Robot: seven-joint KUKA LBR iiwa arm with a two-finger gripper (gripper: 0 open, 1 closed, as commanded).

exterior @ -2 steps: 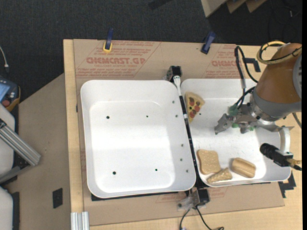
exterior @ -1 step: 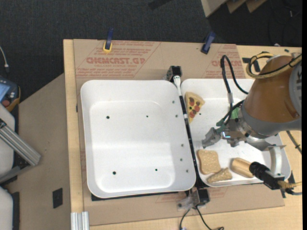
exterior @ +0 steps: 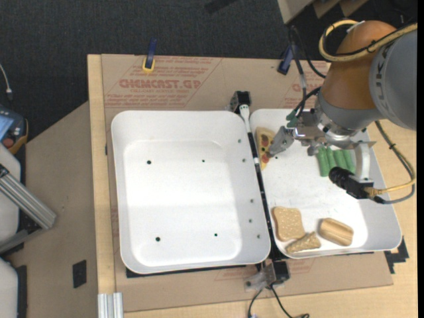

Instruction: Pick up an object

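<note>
My gripper (exterior: 322, 152) hangs low over the back of the right bin (exterior: 301, 191), its two grey fingers (exterior: 281, 140) spread wide, so it is open. A green ribbed object (exterior: 334, 161) lies under it between the fingers; I cannot tell whether they touch it. A yellow and red wedge (exterior: 265, 144) rests against the bin's left wall, just beside the left finger. At the front of the bin lie a tan toast slice (exterior: 288, 222), a brown bread roll (exterior: 336, 232) and a small crumbly piece (exterior: 303, 244).
The left bin (exterior: 116, 151) stands beside the right one, their walls touching along the middle. A black plug on a yellow cable (exterior: 349, 181) hangs from the arm over the right bin. Both bins rest on a cardboard sheet (exterior: 165, 78).
</note>
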